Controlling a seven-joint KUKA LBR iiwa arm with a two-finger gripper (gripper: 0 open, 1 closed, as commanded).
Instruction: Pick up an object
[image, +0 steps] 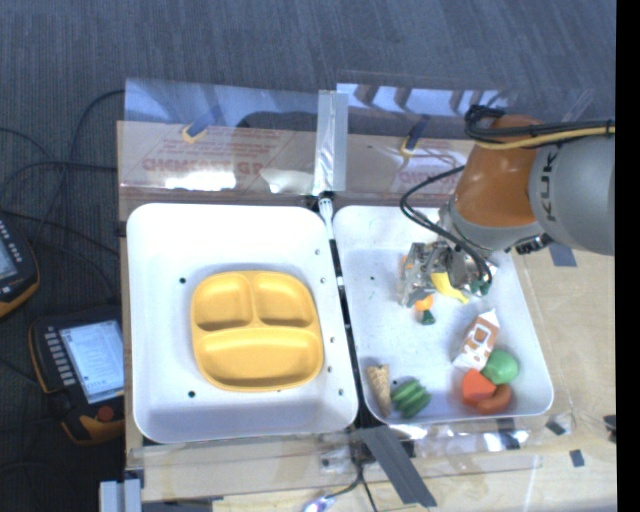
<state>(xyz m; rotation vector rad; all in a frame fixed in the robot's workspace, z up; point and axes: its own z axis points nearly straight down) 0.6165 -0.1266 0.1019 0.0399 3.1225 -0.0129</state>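
Note:
My gripper (428, 283) reaches down into the upper middle of the right bin (370, 262), below the orange wrist band. Small toys lie right at its tip: a yellow piece (452, 291) on its right and a small orange and green piece (426, 310) just below it. Whether any of them is held is hidden by the gripper body. Further toward the front lie a white and orange carton (477, 340), a green ball (502, 367) and a red-orange toy (481, 393). A green toy (410, 398) and a tan one (379, 380) sit at the front left corner.
The left bin (160, 250) holds a yellow divided plate (258, 330). A raised rim (338, 290) separates the two bins. Clear plastic panels (250, 150) stand behind both bins. A black cable (425, 195) loops from the arm over the right bin's back.

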